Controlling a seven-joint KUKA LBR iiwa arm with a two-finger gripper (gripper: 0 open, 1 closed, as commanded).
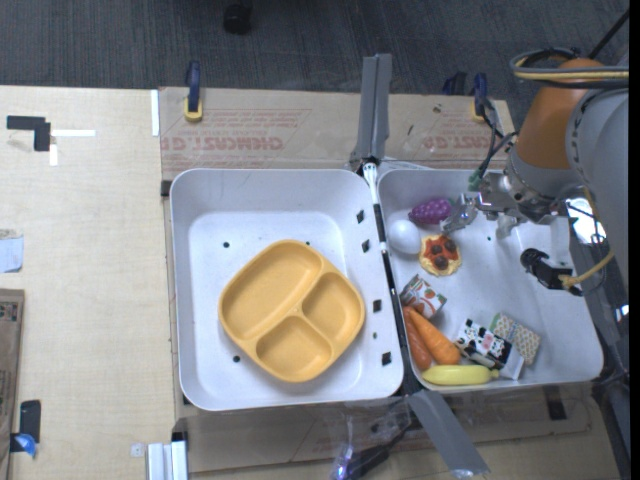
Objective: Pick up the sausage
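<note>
Banana (458,375): yellow plastic fruit, at the front wall of the right white bin (560,363).
Sausage (416,346): reddish-orange plastic link, just behind the banana, beside an orange carrot (438,335).
Gripper (468,211): grey, just beside the purple grape bunch (431,210), well apart from the sausage; whether apart or together cannot be told.
Left white bin (200,268): holds a yellow three-compartment plastic plate (290,310).

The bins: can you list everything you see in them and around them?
shallow white bins: two, side by side on the bench
yellow plastic divided plate: one, left bin
purple toy grapes: one bunch, right bin, top
white egg-shaped toy: one, below the grapes
small round tart with red topping: one, right bin
orange toy carrots: two, lower left of right bin
yellow toy banana: one, bottom edge
small printed cartons: about three, lower right bin
grey arm with orange band: one, right side
pincer: one, beside the grapes
</note>
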